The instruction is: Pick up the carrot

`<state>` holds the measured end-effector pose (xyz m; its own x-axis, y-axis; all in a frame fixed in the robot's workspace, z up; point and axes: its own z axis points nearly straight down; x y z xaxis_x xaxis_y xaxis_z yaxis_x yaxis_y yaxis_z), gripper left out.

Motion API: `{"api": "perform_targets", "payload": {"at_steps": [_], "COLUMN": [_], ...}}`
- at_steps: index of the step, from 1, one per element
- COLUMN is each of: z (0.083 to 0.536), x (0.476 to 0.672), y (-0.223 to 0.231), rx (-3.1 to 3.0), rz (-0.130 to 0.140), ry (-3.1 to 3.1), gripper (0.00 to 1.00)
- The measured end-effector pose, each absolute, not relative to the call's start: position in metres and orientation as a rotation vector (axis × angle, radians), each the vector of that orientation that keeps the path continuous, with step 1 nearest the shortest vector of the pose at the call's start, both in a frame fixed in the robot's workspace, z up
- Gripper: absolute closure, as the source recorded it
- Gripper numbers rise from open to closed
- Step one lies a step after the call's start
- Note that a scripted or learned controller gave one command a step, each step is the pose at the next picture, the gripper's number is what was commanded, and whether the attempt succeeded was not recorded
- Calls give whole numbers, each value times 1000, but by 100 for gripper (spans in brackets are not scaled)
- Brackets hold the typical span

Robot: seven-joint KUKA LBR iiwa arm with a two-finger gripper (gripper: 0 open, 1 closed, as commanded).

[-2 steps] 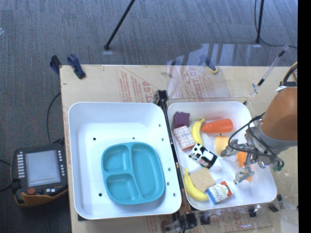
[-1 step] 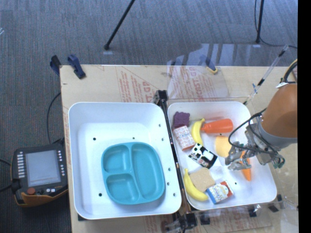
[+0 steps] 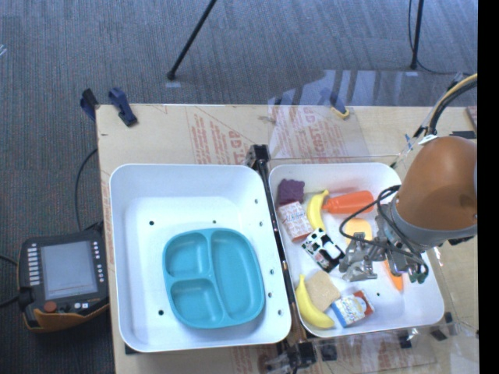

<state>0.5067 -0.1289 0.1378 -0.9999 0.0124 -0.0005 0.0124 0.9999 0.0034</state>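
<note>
Bright, even overhead light (soft shadows), glare off the white bins (image 3: pixel 125 201)

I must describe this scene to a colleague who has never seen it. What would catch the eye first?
First the arm, a big orange-brown shape coming from the right over the right bin, with its gripper low among the toy food. Next the blue tray, alone in the left bin. Then the bright pieces: the carrot near the right bin's far side and two bananas.
</note>
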Motion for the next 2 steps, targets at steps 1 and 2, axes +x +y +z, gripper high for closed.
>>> {"api": "perform_targets", "payload": {"at_steps": [1, 2], "z": [105, 151], "x": [538, 559], "y": [-165, -134], "rx": [-253, -721], "rz": [-3, 2], "ry": [3108, 3052], "gripper": [100, 100]}}
